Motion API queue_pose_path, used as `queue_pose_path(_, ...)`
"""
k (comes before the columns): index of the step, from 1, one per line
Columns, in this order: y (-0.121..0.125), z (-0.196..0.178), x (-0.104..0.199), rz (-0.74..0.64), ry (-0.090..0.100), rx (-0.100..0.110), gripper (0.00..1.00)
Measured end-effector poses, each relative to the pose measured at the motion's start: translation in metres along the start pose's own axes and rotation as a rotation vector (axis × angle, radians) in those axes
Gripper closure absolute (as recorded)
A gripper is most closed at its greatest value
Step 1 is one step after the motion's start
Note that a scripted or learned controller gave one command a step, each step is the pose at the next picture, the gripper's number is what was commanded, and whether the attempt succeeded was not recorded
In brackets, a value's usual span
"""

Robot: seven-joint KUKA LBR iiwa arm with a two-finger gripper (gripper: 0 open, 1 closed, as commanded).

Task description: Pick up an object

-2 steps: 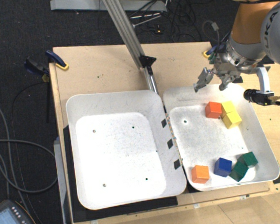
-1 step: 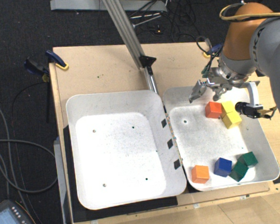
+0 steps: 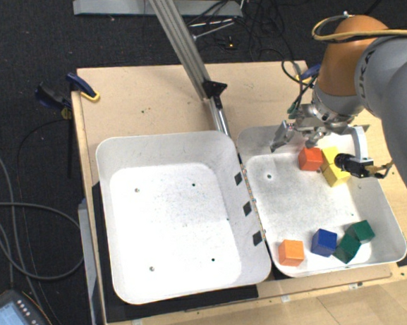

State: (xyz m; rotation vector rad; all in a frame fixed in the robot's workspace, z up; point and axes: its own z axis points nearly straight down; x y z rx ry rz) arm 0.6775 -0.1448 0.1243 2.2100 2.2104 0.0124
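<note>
jaws [image 3: 307,136] hover just above red block [image 3: 311,159] in right bin [image 3: 377,210].

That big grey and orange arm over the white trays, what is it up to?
It is a robot arm trying to pick up one of the toy blocks. Its claw hangs over the far end of the right tray, just above a red-orange block with a yellow block beside it. Nothing looks lifted so far. An orange block, a blue block and two green blocks lie along the tray's near edge.
</note>
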Motion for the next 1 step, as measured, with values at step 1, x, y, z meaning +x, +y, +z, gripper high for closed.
queue_pose_path(1, 0.0005, -0.0089, -0.0001, 0.0, -0.001, -0.002, 1.0)
